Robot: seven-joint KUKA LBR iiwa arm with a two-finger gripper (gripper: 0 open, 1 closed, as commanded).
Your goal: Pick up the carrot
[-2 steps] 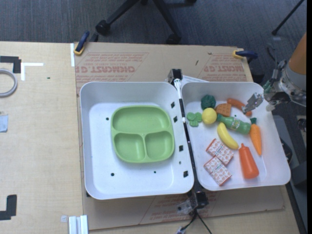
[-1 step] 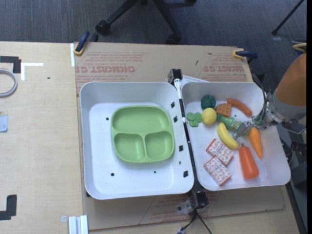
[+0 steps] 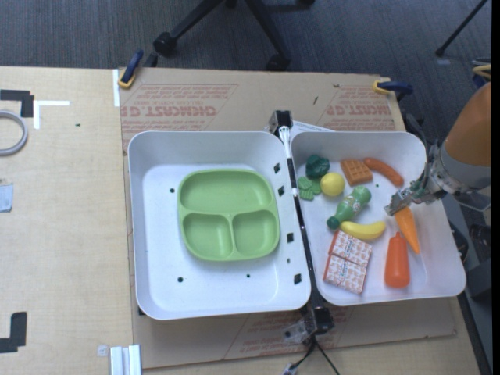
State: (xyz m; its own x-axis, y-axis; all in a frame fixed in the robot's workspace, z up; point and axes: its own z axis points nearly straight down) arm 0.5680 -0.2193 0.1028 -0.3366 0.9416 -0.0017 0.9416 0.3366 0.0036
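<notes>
Carrot lies in the right bin, close to its right wall: a slim orange cone, slanted, with its thick end up toward the gripper and its point down and to the right. Its surface looks smooth and plain orange; any green top is too small or hidden to make out. The gripper sits just above the thick end, touching or nearly touching it, at the end of the grey arm that comes in from the right. Whether the fingers are apart or closed cannot be told, and the carrot is not visibly between them.

Just left of the carrot's tip stands a stubby red-orange bottle-like piece. A banana lies to the carrot's left, with a red-and-white box below it. Further up the bin are a sausage, a waffle, a lemon, a green bottle-shaped toy and dark green leafy pieces.

The left bin holds a green tray with three compartments, lying flat near its middle. Both bins rest on cardboard on the bench.
</notes>
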